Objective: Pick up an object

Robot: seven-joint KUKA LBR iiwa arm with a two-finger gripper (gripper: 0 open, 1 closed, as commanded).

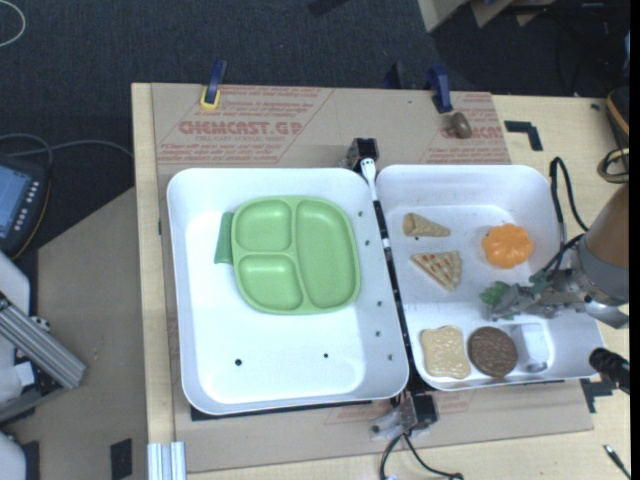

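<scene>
End effector (pixel 512 303) reaches low into the right bin (pixel 470 190) beside a green leafy piece (pixel 495 293); finger state unclear.

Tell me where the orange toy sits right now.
The orange toy lies in the right bin, near its far right side, right of two sandwich wedges.

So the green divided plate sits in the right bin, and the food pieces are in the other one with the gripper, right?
Not quite. The camera view shows the green plate in the left bin, not the right one. The rest holds: the food pieces, such as the orange piece and the brown disc, lie in the right bin, where the gripper is.
</scene>
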